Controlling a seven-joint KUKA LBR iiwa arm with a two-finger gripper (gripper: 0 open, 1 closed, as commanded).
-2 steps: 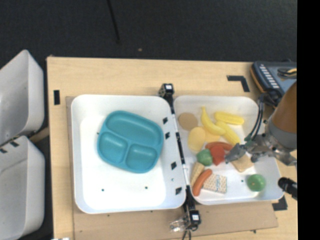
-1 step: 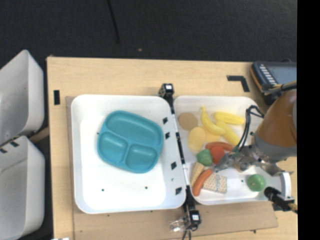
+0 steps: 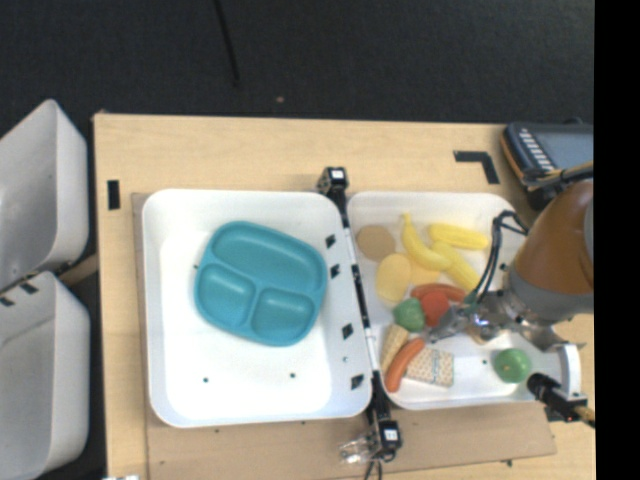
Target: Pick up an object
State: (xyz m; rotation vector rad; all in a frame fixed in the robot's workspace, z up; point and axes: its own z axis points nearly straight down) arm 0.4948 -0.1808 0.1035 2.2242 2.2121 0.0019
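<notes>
Reaching in from the right, the arm (image 3: 555, 258) is hanging over the right bin (image 3: 500, 206), its gripper (image 3: 462, 320) sitting low among the toy food; whether the pincer is spread or pressed together cannot be told from this angle, and nothing is visibly pinched. Just beside it are lying a red tomato-like piece (image 3: 436, 300) and a green round piece (image 3: 408, 314). A yellow banana (image 3: 420, 246), a yellow corn-like piece (image 3: 460, 235) and a tan disc (image 3: 376, 240) are resting toward the far side, a hot dog (image 3: 398, 360) and a speckled wedge (image 3: 432, 366) toward the near side, and a green ball (image 3: 512, 365) near the right wall. A teal divided plate (image 3: 262, 283) is sitting in the left bin (image 3: 170, 368). No writing is readable anywhere.
</notes>
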